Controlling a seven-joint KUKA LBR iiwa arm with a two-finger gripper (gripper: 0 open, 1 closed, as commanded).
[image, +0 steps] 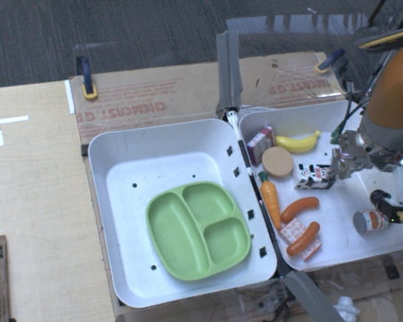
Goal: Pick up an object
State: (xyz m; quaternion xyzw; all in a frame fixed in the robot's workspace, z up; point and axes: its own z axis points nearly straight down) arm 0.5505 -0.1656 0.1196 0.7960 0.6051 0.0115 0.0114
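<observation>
We've got the arm's tool (321, 175) low over the middle of the right bin (333, 248), can't tell its state from here. No object is visibly held. Around it: a banana (298, 141) and small box (260, 143) near the bin's far edge, a tan disc (277, 162) just beside them, a carrot (270, 203) along the left wall, two sausages (300, 224) toward the near edge, a can (369, 221) in the near right corner. A green divided plate (197, 228) sits in the left bin (118, 205).

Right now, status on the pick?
End effector low in right bin, nothing visibly held. Sausages, carrot, banana nearby. Green plate in left bin.
</observation>
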